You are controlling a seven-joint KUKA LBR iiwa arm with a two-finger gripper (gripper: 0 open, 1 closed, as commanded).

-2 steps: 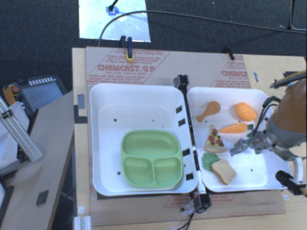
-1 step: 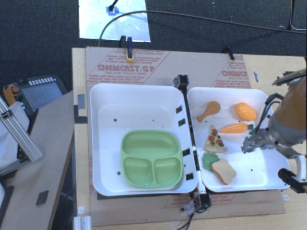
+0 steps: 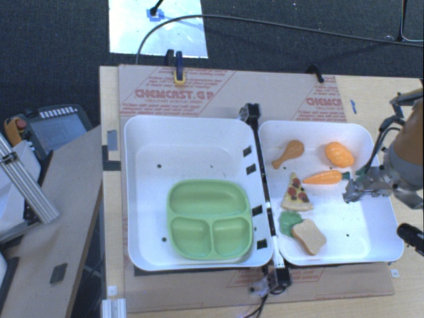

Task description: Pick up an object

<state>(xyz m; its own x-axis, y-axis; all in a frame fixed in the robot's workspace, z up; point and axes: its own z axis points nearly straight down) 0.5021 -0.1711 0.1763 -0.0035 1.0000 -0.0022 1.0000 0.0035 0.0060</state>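
A silver sheet (image 3: 158, 17) is being seen on the dark floor beyond the bench, with a yellow clamp (image 3: 179, 68) gripping the cardboard board (image 3: 199, 95) below it. At the left, a pendant (image 3: 58, 130) is being kept beside an aluminium bar (image 3: 26, 185).

Wooden bench (image 3: 371, 91), printed cardboard sheet (image 3: 199, 95), two white bins (image 3: 142, 177) side by side

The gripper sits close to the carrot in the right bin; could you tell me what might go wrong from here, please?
1. The gripper is beside the carrot's leafy tip, so a close there may slip off.
2. The orange fruit lies just above the carrot and could get nudged.
3. The pizza slice sits close below the carrot and might be pushed.
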